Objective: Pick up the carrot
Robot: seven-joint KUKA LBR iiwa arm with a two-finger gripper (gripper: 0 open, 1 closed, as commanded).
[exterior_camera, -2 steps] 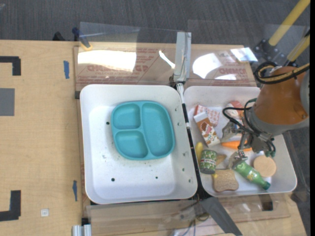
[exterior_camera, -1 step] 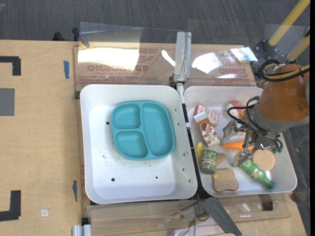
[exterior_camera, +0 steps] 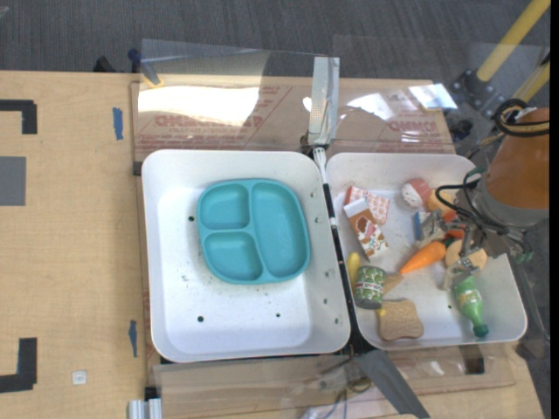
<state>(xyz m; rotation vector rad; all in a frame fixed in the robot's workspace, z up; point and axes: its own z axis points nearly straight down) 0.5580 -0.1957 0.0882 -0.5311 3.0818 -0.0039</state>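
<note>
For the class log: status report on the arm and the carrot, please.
End effector low in right white bin, grip unclear. Orange toy carrot lying free beside it. Green toy bottle close by.

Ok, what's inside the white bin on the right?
In the right white bin: an orange carrot, a green bottle, a green can, a tan bread slice and a printed carton. The claw covers whatever lies under it.
</note>
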